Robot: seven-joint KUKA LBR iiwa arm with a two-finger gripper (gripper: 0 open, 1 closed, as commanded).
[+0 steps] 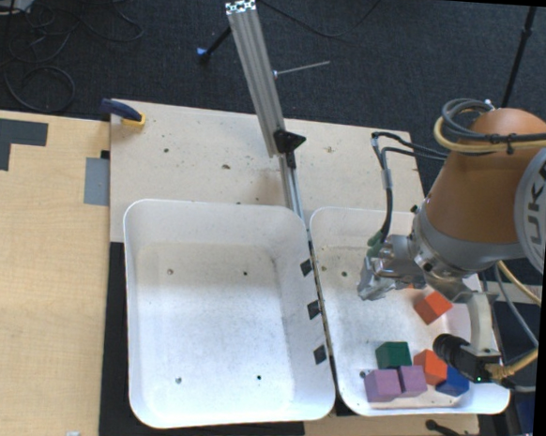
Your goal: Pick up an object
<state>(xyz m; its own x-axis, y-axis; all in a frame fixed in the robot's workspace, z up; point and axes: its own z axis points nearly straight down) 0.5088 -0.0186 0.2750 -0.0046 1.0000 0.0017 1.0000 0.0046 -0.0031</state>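
Note:
My gripper (373, 286) hangs over the middle of the right bin (347, 359), with the grey and orange arm behind it to the right. An orange block (431, 307) lies just right of the gripper, apart from it. Toward the bin's front right corner sit a green block (394, 353), two purple blocks (395, 383), a second orange block (433, 366) and a blue block (453, 384), packed close together. Nothing shows between the gripper and the bin floor below it.
The left bin (157, 250) lies beside the right one, split from it by a rim with black clips (313, 309). A slanted aluminium bar (262, 80) rises behind the bins. The bench (194, 150) extends beyond them.

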